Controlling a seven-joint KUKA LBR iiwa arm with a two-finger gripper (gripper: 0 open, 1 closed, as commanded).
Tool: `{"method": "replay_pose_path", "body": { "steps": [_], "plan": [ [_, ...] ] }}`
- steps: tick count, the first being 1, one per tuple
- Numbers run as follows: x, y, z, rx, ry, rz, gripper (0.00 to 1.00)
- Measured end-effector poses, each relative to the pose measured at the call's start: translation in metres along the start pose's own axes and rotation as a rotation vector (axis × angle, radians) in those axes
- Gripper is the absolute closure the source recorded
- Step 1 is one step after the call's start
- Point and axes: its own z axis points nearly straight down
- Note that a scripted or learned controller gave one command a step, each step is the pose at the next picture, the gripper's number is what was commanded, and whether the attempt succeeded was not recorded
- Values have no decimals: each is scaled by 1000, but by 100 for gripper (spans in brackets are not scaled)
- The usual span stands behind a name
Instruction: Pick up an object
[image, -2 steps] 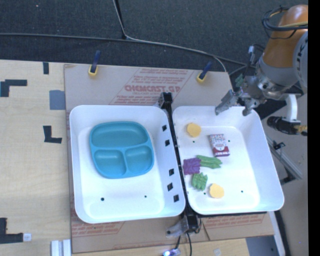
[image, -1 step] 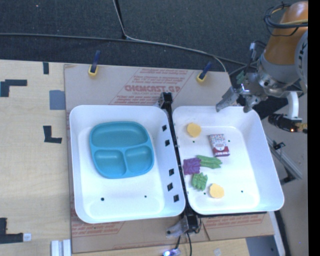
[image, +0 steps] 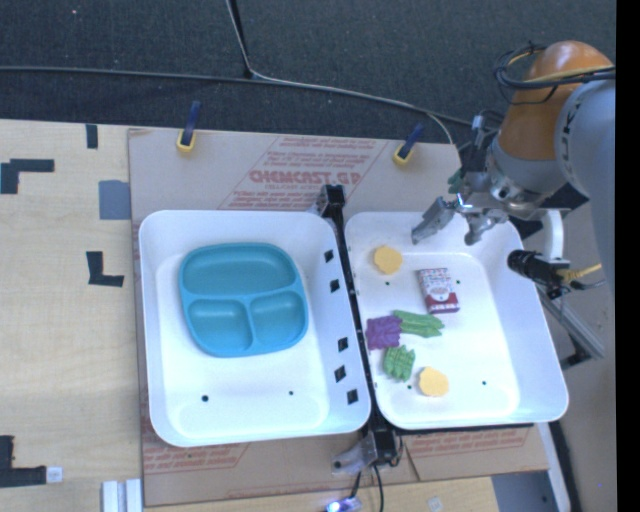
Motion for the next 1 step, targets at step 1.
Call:
{"method": "replay_pose_path", "body": {
  "steps": [1],
  "plan": [
    [-6,3,48,-1,-1,1,0]
  ]
}}
